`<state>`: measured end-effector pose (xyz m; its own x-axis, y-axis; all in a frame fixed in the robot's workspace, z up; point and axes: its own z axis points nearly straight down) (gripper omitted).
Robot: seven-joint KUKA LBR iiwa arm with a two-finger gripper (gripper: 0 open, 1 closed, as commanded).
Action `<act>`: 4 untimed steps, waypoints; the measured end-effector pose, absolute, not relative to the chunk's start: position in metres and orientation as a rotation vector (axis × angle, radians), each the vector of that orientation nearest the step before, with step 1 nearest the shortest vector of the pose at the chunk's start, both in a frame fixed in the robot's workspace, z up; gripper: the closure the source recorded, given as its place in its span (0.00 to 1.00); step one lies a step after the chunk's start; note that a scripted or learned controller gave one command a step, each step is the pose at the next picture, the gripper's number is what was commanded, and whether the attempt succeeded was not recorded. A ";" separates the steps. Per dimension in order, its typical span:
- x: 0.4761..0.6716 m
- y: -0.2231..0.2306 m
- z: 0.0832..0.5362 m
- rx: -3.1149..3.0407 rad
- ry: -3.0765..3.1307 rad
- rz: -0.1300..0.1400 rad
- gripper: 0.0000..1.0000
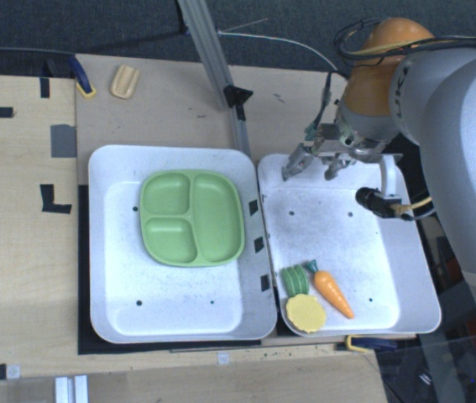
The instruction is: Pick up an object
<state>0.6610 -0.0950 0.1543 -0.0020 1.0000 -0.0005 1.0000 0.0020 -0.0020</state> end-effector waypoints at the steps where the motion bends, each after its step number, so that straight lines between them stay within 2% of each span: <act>1: 0.666 -0.092 0.092 -2.215 -2.221 0.009 0.00; 2: 0.665 -0.091 0.089 -2.218 -2.224 0.006 0.00; 3: 0.665 -0.091 0.099 -2.217 -2.225 0.006 1.00; 4: 0.665 -0.100 0.149 -2.222 -2.226 -0.004 1.00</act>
<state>0.6652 -0.0999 0.1490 -0.0019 1.0000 -0.0009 1.0000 0.0019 0.0041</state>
